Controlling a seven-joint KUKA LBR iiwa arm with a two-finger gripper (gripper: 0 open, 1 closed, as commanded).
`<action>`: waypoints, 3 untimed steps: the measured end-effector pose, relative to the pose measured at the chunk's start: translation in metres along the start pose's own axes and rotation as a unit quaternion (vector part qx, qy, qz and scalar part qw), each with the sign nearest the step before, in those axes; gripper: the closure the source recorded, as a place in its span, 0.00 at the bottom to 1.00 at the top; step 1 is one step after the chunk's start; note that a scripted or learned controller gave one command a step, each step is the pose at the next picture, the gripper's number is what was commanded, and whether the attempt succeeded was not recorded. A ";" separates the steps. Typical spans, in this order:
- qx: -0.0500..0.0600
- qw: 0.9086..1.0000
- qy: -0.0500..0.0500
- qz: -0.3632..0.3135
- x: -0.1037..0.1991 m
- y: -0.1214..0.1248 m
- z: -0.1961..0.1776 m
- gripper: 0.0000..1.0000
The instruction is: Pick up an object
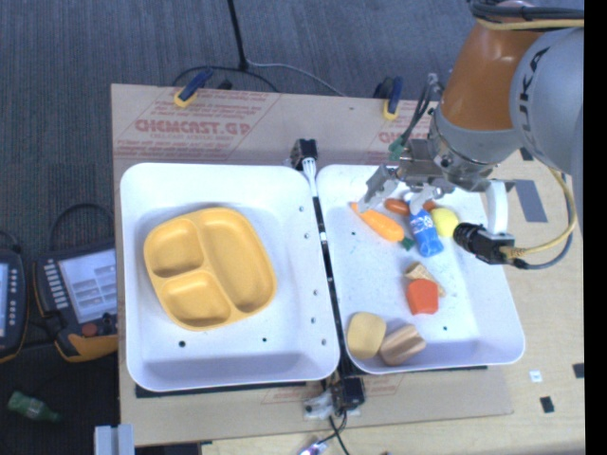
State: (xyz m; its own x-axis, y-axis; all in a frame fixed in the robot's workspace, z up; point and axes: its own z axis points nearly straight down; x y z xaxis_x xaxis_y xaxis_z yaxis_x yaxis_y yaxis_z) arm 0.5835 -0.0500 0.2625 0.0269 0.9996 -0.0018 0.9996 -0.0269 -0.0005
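Lowest in the frame, two tan bread-roll shapes (382, 338) sit at the bottom edge of the right white bin (493, 341). At left, a yellow three-compartment plastic tray (209, 266) fills the left white bin (152, 188). Right of centre lie an orange carrot-shaped toy (380, 223), a blue bottle (426, 234), a yellow piece (444, 222) and an orange-red block (423, 297). At upper right, the gripper (406, 184) hangs spread open just above the carrot, gripping nothing.

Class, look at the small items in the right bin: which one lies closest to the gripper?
The orange carrot-like piece, lying right under the gripper. The two tan pieces sit farthest, at the bin's near edge.
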 end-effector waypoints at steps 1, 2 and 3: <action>0.001 0.998 0.000 -0.066 -0.006 0.022 0.079 0.00; 0.000 0.997 0.001 -0.082 -0.063 -0.012 0.161 0.00; -0.002 0.995 0.001 -0.097 0.001 0.068 0.077 0.00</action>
State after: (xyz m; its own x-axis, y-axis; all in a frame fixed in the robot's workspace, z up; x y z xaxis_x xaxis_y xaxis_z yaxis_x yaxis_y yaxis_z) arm 0.6514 -0.0515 0.1855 -0.1664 0.9861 -0.0010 0.9861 0.1664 0.0029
